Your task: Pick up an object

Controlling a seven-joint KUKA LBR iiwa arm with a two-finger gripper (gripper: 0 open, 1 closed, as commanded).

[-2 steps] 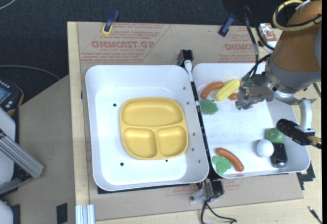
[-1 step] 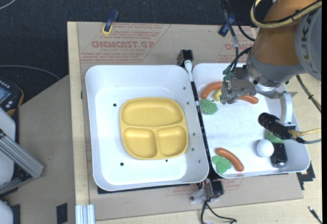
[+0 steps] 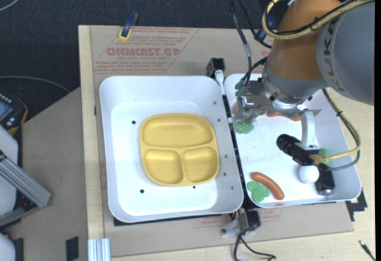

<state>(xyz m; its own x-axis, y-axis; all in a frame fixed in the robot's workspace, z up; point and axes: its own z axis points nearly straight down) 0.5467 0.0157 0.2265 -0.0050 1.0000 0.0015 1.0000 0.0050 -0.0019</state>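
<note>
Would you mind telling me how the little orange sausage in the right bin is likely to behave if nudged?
The sausage looks rounded and slim, so it would probably roll sideways. It seems small, likely light. Its glossy skin may be slippery.

red "CHEMCAST G.P" print, upside down, on cardboard sheet (image 3: 155, 46)

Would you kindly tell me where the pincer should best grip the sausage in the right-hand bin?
Probably across the middle of the sausage, from straight above. It lies flat and slanted, long and narrow, so closing across its short width suits it; the green piece touches its lower side.
</note>
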